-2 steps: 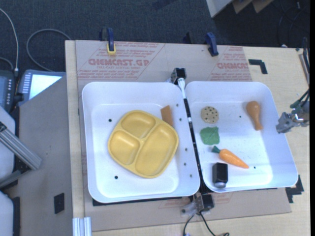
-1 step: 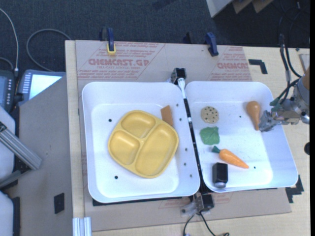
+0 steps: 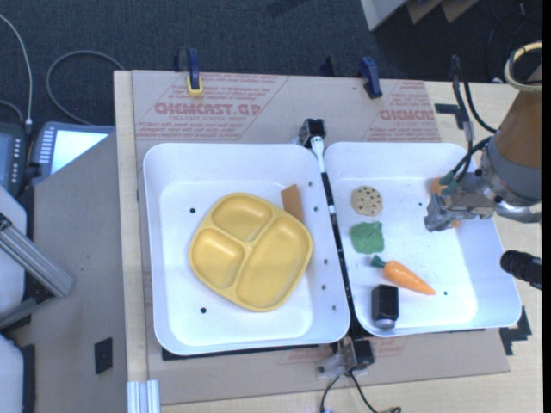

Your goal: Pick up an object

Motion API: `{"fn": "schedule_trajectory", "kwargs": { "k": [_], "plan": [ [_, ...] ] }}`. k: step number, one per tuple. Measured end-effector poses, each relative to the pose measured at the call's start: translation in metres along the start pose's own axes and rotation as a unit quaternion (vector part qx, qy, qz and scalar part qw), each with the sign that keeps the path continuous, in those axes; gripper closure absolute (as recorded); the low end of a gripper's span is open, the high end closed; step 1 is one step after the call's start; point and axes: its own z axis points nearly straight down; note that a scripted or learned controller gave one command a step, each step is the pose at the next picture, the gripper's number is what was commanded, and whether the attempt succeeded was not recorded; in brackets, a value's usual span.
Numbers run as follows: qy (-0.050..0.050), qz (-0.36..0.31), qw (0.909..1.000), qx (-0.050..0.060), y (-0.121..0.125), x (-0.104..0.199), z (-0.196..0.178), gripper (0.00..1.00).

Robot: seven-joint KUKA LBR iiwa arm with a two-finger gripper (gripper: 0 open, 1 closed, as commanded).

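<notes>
I see the end effector (image 3: 441, 216) hanging over the right bin (image 3: 482, 304), near its right side; I cannot tell its grip state. The carrot (image 3: 406, 277) lies below and left of it, apart, beside the green piece (image 3: 368, 237).
</notes>
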Motion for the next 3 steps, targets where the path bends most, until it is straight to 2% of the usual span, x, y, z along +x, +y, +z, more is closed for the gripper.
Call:
{"fn": "schedule_trajectory", "kwargs": {
  "k": [1, 3],
  "plan": [
    [0.000, -0.001, 1.0000, 0.000, -0.005, 0.058, -0.004, 1.00],
    [0.000, -0.001, 1.0000, 0.002, -0.001, 0.169, 0.026, 1.00]
  ]
}}
